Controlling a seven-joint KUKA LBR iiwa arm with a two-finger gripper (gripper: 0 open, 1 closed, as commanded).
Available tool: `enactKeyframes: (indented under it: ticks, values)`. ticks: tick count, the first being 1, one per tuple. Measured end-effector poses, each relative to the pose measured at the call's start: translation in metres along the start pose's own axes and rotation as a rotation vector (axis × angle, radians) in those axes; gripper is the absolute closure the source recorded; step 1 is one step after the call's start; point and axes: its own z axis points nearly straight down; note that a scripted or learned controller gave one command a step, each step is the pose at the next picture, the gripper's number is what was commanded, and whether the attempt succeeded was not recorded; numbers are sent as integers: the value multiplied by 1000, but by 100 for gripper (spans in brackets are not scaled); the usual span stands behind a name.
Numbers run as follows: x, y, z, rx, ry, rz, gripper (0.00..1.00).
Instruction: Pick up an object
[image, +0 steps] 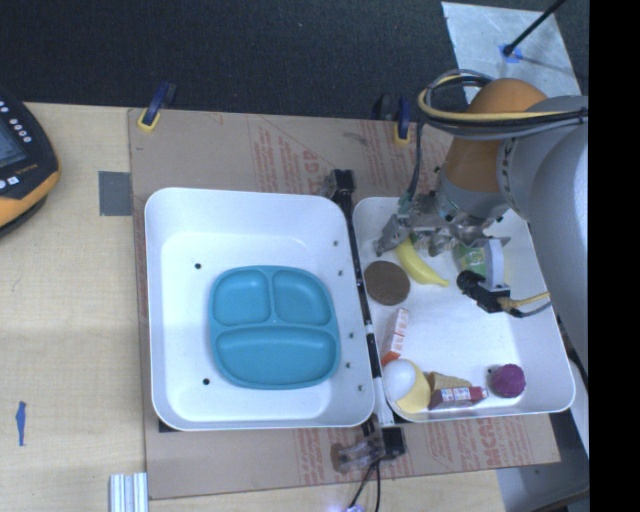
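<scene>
From above, the worktop (80, 330) carries two shallow white bins side by side on a brown board. The left bin (180, 225) holds a blue sectioned plate (272, 327) near its middle, with bare white floor all round it up to the rim. The right bin (535, 345) is crowded along two edges: a brown disc (386, 282) and a red-and-white packet (397, 333) sit close to its 9 o'clock wall, and a white egg-like ball (400, 378), a wrapped snack bar (453, 393) and a purple ball (508, 380) line its 6 o'clock rim. Open floor lies in that bin's middle.

The end effector (430, 235) hangs over the 12 o'clock end of the right bin. The banana (420, 264) lies just at its 6 o'clock, touching or nearly under the metal tips. A green item (472, 258) lies at its 3 o'clock.
</scene>
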Motion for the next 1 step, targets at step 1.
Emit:
enactKeyframes:
  ticks: [1]
  values:
    - [-31, -98, 2, 3, 1, 7, 0]
